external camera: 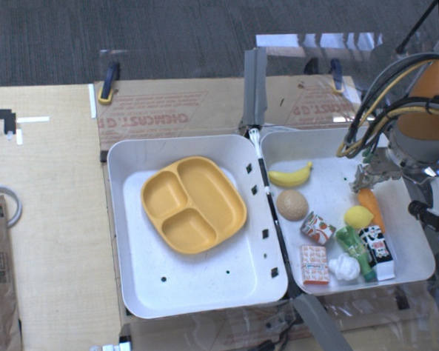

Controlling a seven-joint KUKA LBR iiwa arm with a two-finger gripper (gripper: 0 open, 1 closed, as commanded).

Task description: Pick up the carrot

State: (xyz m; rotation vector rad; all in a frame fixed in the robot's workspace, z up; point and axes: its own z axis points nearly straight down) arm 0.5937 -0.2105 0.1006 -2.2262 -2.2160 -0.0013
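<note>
The carrot (369, 204) is found unlifted in the right bin (418, 266), just below the gripper (369, 175); finger state cannot be determined.

The arm (417, 133) is grey metal with a rounded orange band above its wrist. Several black and yellowish cables (375, 113) loop in arcs off its side. Its claw (368, 175) is pale metallic grey, with small fittings.
</note>
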